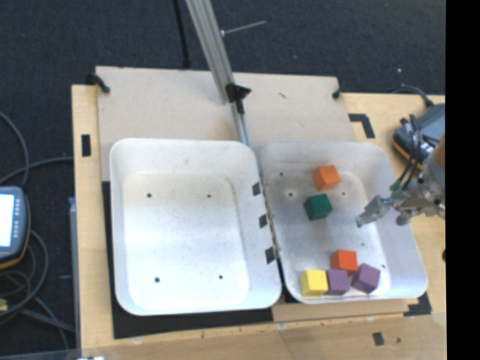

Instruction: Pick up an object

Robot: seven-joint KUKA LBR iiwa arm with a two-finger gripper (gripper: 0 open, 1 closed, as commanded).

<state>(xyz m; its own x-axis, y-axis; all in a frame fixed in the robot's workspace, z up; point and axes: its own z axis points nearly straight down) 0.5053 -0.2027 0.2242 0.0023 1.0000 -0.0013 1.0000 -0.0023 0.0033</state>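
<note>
The tool (373, 213) hovers over the right bin's (401, 270) far edge holding nothing, its spread unclear, in the approach step; next it must descend onto the green cube (318, 207) just beyond its tip.

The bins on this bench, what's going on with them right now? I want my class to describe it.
A robot arm reaches in from the right, its end effector hanging over the right bin's right side, with no block in it. That bin holds six blocks: an orange cube, a green cube, and near the front a second orange block, a yellow cube and two purple blocks. Nothing has been picked up yet.
</note>
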